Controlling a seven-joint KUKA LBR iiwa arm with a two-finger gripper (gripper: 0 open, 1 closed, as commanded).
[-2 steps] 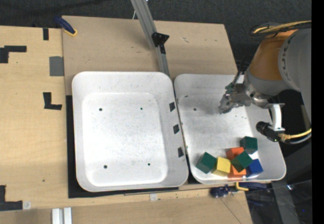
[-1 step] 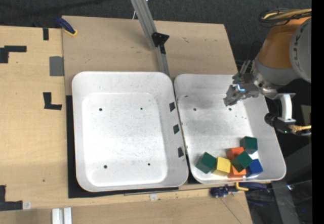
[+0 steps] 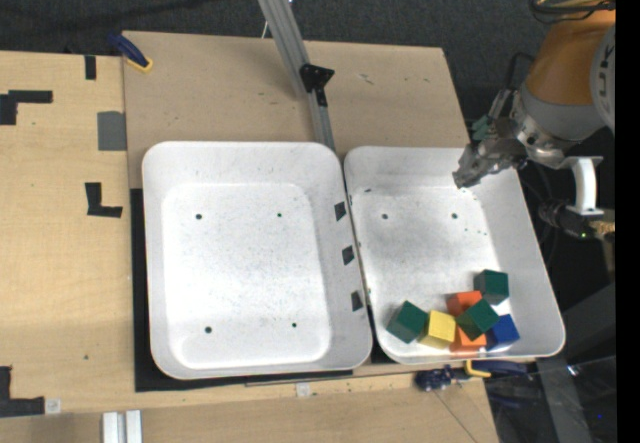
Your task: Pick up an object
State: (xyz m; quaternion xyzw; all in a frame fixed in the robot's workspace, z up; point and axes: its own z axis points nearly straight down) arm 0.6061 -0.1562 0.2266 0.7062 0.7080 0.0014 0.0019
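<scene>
Gripper [image 3: 470, 174] hangs over my right bin's [image 3: 420, 231] far rim; can't tell its state. Wood bench [image 3: 60, 261], left bin [image 3: 240, 251] w/ specks. Green, yellow, orange, blue blocks [image 3: 458, 319] piled in near corner.

Blocks [image 3: 462, 316] crowd right bin's [image 3: 420, 231] near corner; elsewhere open.

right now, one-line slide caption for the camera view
Gripper poised over the right bin's far edge, coloured blocks clustered in its near corner.
</scene>
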